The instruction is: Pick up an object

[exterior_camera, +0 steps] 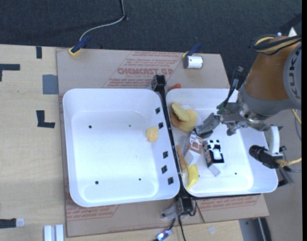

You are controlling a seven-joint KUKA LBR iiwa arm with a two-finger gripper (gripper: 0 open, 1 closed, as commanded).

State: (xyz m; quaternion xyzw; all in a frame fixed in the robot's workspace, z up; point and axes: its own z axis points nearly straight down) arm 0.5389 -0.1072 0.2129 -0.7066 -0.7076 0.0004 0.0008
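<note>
the arm [271, 79] comes in from the right and hangs over the right bin [243, 182]. its end effector [207, 126] is low over the left part of this bin, and i cannot tell how it stands. no object can be seen held in it. just to the left of the end effector, at the far left part of the right bin, lies a yellow lump [183, 117], a soft-looking thing close to the divider [166, 129] between the two bins. below the end effector, more to the middle of the bin, lies a black and white box [214, 152], and beside it to the left a small pack [194, 145] with orange and white print. at the near left corner of the right bin there is a banana [192, 175], partly against the wall. the left bin [78, 114] holds one small yellow ball [152, 134], near its right wall and well apart from the things in the other bin. both bins sit on a cardboard sheet [138, 72] with red print, which lies on the wooden worktop [22, 149]. at the far edge of the cardboard there is a small metal cylinder [194, 62] and two blue clamps [79, 46], and a cable [120, 4] runs away over the dark floor.
</note>
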